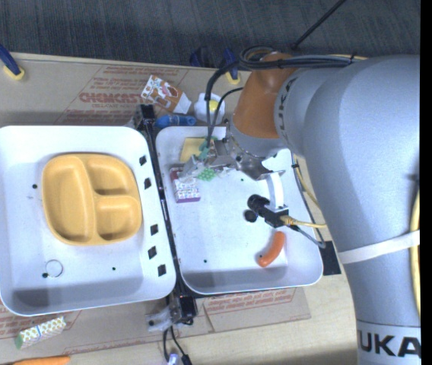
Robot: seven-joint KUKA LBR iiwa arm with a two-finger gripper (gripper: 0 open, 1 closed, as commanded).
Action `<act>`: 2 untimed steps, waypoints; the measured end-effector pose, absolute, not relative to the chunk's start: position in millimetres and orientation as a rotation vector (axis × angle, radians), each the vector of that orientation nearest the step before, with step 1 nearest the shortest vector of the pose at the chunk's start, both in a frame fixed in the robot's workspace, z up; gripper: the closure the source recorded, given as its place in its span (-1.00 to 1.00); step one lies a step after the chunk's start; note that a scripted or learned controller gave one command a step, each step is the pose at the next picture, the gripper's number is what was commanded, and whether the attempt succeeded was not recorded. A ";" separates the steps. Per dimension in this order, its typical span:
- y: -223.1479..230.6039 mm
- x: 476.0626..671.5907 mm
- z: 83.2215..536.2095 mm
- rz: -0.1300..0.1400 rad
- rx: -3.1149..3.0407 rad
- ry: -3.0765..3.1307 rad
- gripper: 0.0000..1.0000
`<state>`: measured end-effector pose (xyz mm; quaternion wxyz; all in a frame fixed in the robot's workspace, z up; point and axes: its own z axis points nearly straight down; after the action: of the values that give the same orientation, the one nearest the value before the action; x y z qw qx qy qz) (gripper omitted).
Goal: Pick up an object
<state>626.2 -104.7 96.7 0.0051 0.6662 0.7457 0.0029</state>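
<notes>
Presently the gripper stands low in the right bin, at that bin's upper-left corner as the camera view shows it. Whether it is released or clenched cannot be told from this angle, and nothing is seen held in it. Candidate objects noted in the right bin: a small printed packet lying flat near the bin's left edge, just below the gripper; a small green item right at the gripper, too small to identify; a pale yellow flat piece in the upper-left corner, partly covered by the arm; and an orange carrot-shaped piece near the lower-right corner, well apart from the rest. The left bin carries a yellow divided tray, set toward its upper-left part. Assessment: the small printed packet is the nearest clear target and is judged light, thin and limp, probably with a slick film. Lying flat, it offers little to pinch, so a hold across its narrow width or at a raised edge is advised, with some risk of it sliding on the smooth bin floor. The orange carrot-shaped piece is judged light, firm and rounded; a hold across its middle, square to its long axis, looks the more dependable. The tray appears rigid but too broad to take except at its rim.
</notes>
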 end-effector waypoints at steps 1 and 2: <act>-101.4 575.0 96.4 0.010 2.096 2.329 -1.00; -99.8 575.4 106.4 0.011 2.093 2.340 1.00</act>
<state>575.4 -99.8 106.4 0.0010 0.6666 0.7454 0.0034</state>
